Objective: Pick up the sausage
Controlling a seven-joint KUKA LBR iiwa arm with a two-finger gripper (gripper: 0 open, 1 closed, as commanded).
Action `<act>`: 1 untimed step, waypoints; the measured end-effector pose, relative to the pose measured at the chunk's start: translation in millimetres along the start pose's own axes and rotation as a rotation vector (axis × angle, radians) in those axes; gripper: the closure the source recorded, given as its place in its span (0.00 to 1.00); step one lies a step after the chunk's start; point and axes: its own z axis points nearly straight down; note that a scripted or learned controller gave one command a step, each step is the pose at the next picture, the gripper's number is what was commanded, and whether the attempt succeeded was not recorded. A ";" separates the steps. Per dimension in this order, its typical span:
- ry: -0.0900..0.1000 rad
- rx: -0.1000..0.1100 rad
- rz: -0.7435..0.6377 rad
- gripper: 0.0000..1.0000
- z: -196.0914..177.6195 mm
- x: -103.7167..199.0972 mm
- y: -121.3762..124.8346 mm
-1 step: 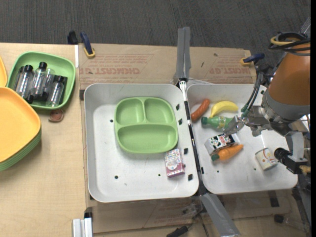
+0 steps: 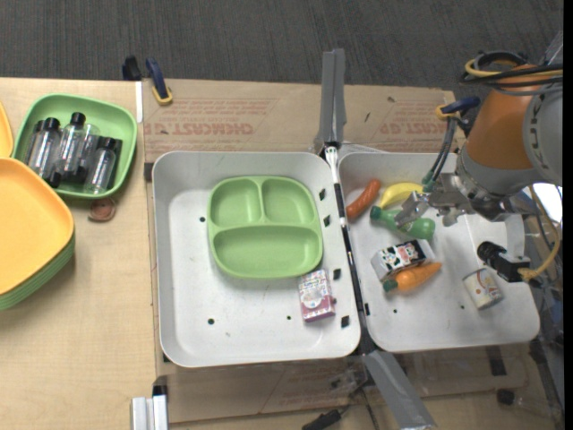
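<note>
One sausage [image 2: 362, 199] at right bin's [image 2: 448, 330] upper left beside a banana [image 2: 399, 193], gripper [image 2: 417, 209] over green item, fingers' state unclear, one carrot [image 2: 415, 278], one carton [image 2: 399, 256], one cup [image 2: 483, 288], left bin [image 2: 179, 312] with one plate [image 2: 265, 226], one packet [image 2: 315, 295]

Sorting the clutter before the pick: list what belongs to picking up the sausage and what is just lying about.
Job: sausage, gripper, right bin.

Lying about: banana, carrot, milk carton, green divided plate, pink packet, white cup.
</note>
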 end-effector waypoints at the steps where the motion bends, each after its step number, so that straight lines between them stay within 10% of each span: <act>1: -0.001 -0.002 -0.140 0.00 25.3 8.5 23.1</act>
